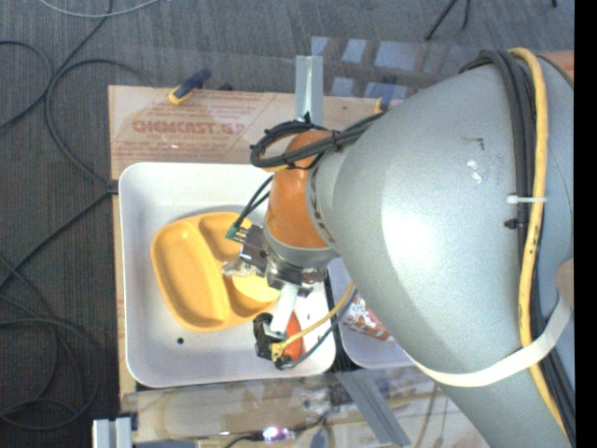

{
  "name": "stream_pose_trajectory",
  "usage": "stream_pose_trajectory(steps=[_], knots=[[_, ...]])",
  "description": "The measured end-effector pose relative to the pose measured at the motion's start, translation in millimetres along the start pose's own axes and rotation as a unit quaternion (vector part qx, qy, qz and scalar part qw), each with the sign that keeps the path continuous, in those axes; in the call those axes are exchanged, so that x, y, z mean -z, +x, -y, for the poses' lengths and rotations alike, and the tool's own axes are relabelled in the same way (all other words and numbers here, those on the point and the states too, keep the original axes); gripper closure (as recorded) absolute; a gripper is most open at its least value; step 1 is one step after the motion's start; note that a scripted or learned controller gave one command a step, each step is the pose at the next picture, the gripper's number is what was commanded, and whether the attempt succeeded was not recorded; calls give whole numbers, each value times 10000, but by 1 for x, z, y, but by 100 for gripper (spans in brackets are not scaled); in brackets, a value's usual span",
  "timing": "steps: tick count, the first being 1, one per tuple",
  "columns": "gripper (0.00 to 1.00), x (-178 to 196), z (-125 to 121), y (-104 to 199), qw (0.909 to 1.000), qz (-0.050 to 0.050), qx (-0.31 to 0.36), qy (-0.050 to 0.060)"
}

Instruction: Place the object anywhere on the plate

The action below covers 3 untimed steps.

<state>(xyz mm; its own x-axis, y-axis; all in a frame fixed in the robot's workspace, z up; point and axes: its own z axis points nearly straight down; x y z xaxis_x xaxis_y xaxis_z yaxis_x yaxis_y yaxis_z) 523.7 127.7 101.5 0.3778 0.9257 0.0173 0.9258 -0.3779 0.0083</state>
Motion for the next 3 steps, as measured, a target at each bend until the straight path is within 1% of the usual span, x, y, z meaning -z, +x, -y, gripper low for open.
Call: stream_pose_trajectory(steps=[1,2,3], knots=[[0,-4,-2,-2,10000,15,-30,-28],[0,44,-140,39,9969,127,-782,41],[100,51,-139,39,9969,167,-765,51]])
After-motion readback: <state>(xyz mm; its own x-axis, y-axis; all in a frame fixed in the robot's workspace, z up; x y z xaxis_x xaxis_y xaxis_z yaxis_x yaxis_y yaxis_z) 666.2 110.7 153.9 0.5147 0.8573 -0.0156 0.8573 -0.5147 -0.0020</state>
